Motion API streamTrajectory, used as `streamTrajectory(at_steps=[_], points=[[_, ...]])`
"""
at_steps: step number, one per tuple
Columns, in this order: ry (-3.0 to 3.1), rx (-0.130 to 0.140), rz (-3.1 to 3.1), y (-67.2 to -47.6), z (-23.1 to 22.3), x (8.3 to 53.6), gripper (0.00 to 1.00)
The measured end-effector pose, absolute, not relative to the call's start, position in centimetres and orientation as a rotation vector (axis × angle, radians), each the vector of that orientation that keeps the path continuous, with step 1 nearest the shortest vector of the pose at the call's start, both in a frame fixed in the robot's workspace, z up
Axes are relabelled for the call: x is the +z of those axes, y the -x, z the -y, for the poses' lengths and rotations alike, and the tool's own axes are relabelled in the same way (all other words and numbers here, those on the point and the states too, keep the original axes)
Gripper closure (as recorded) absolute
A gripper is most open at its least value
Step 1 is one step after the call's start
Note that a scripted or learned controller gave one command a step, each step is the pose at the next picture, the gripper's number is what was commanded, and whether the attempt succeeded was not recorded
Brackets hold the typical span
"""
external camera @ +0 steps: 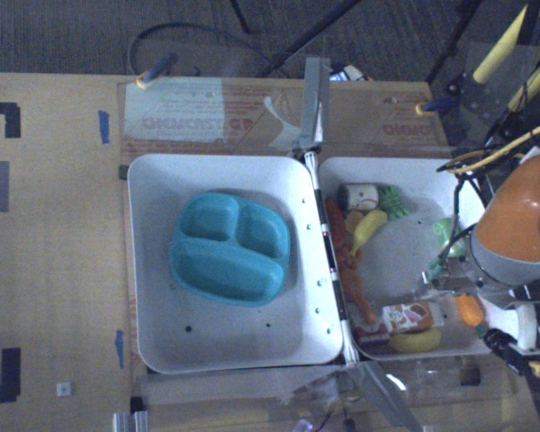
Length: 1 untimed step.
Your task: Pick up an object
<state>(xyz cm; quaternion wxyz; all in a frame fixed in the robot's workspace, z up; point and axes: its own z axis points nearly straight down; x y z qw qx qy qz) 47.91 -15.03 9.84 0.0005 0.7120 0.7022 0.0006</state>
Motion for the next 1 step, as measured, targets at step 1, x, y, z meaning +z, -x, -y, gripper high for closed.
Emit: streamTrajectory(at_steps=[1], points=[[-2.384,-0.001,-2.047,-47.99,8.25,22.35,1.0]])
